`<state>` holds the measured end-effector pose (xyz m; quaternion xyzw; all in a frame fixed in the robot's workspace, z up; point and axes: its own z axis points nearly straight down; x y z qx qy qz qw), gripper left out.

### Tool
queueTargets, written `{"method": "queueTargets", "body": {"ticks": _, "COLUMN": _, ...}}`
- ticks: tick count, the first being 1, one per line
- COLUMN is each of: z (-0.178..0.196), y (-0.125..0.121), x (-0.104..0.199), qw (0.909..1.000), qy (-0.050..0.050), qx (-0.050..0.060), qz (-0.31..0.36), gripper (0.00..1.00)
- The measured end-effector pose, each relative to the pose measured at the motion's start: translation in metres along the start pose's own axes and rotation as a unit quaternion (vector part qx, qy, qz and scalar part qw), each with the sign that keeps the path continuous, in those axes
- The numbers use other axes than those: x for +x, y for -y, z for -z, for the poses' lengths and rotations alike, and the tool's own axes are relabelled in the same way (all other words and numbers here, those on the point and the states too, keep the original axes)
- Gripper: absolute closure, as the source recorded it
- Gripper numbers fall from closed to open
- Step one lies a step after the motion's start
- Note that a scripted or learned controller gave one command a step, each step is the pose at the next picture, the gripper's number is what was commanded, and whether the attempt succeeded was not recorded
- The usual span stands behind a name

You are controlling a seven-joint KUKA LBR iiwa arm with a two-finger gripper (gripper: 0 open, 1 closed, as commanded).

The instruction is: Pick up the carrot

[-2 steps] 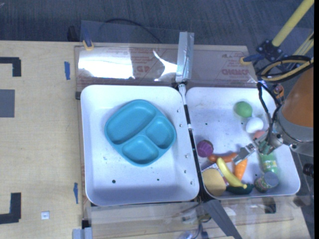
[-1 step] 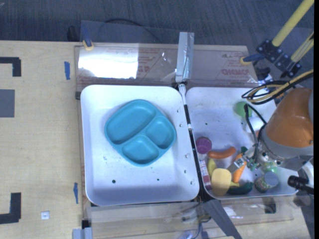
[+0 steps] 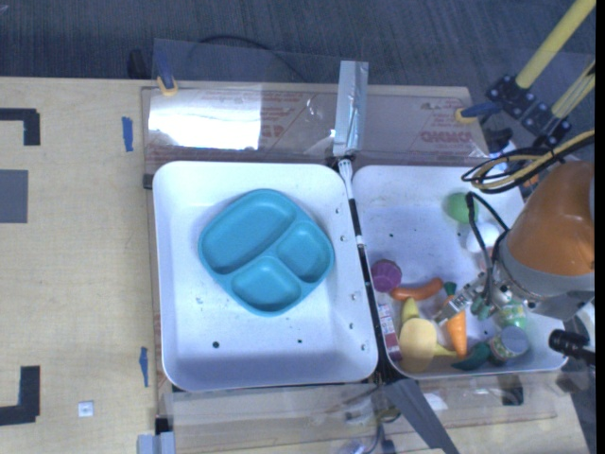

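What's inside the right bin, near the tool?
The shallow white right bin holds a small orange carrot, yellow pear-shaped toy, purple round toy and green piece. The grey arm covers the bin's right side.

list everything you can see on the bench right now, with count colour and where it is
white bins: 2, white, side by side on the bench
divided plate: 1, blue, middle of left bin
carrot: 1, orange, right bin near front, by the gripper
purple toy: 1, purple, right bin, left side
yellow toy: 1, yellow, right bin, front
green toy: 1, pale green, right bin, toward the back
arm: 1, grey with orange band, over right bin
gripper: 1, low among the toys
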<state>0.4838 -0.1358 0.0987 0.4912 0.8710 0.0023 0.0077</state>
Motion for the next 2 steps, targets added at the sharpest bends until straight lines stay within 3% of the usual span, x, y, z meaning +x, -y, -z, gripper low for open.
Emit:
{"method": "queueTargets", "body": {"ticks": 1, "z": -0.0006, "y": 0.0003, "x": 0.0002, "qw": 1.0, "qy": -0.001, "qx": 0.001, "qz": 0.0, "gripper": 0.0}}
{"method": "queueTargets", "body": {"ticks": 2, "z": 0.0094, "y": -0.0008, "x": -0.0001, "qw": 1.0, "qy": 0.001, "qx": -0.001, "qz": 0.0, "gripper": 1.0}}
